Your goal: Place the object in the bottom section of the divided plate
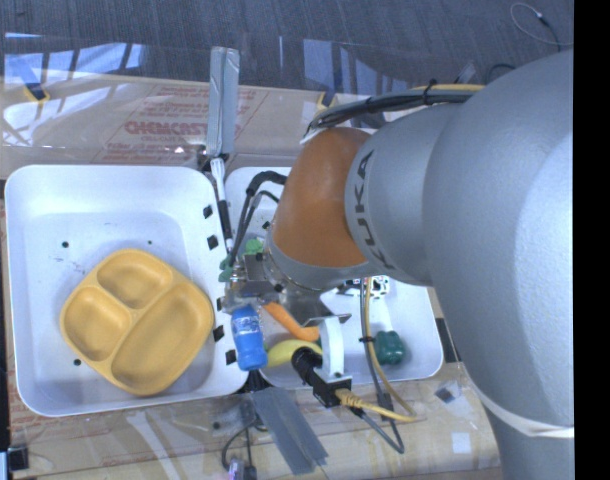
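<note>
We are lowering the gripper (247, 286) squarely over the bottle (248, 338); its state we cannot tell; the plate (135, 320) is waiting.

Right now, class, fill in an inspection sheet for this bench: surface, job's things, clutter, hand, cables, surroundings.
Surface: two white bins, left bin and right bin, side by side.
Job's things: yellow divided plate in the left bin, all sections bare.
Clutter: blue bottle, orange carrot-like piece, yellow item and green item in the right bin.
Hand: hidden under the arm's wrist; state cannot be told.
Cables: black cables by the wrist; yellow cable at the front edge.
Surroundings: grey carpet behind the bench.
</note>
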You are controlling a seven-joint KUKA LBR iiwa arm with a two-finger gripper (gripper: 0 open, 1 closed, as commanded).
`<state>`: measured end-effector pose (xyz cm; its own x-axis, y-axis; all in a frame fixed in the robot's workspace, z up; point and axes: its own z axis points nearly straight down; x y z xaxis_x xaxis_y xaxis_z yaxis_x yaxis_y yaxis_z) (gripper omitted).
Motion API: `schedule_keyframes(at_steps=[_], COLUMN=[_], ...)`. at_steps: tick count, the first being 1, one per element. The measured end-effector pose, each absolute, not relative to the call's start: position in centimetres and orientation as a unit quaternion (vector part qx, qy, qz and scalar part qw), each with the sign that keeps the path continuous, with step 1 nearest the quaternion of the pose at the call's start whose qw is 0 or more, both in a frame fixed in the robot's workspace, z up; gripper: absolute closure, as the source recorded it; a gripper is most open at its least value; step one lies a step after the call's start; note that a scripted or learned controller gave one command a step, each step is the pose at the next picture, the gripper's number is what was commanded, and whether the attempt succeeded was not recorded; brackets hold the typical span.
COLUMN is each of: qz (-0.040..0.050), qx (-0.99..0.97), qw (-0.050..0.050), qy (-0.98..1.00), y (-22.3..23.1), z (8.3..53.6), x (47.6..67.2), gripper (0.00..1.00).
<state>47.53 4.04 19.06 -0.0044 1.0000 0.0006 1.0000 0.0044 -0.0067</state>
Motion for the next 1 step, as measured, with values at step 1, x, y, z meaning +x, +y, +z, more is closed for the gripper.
schedule_keyframes(at_steps=[1], qz=[0.0020], qx=[-0.706], qw=[0.002], qy=[-0.708], y=[4.01], z=[19.07], x=[47.54], gripper=[0.00])
